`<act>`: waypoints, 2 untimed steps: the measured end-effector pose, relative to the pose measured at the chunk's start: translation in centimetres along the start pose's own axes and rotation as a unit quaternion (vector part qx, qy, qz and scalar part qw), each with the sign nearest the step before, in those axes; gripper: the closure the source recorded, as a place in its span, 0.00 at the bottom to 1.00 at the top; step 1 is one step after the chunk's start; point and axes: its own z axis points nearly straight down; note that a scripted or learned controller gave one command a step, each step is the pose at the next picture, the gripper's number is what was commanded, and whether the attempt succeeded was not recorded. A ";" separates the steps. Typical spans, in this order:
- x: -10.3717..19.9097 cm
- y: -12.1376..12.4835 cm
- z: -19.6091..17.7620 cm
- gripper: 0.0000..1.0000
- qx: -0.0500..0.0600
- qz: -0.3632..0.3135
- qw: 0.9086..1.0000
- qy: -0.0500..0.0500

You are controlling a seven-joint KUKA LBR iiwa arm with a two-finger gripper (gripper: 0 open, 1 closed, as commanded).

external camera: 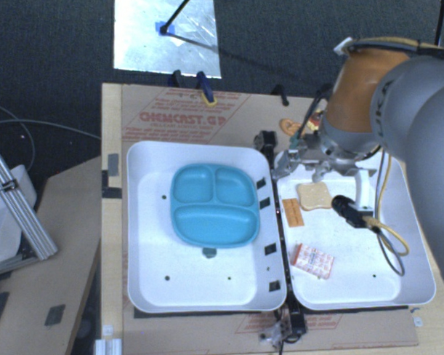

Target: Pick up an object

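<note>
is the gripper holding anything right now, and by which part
Cannot be told. The gripper sits at the right bin's top left corner, just above the toast slice, but no object shows between its fingers.

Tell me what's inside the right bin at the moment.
In the right bin: a toast-like slice, an orange cracker by the left wall, and a red-patterned packet. The arm covers the bin's far corner, so anything there is hidden.

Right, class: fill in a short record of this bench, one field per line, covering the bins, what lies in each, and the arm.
left bin: holds a blue divided plate
right bin: holds a toast slice, an orange packet, a red-and-white packet
arm: reaches in over the right bin's far side
gripper: near the bins' divider, beside the toast slice; finger state unclear
</note>
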 end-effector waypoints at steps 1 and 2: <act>8.0 -3.4 -1.0 0.00 0.004 -0.001 1.000 0.002; 0.2 -3.9 0.1 0.00 0.004 0.007 1.000 0.000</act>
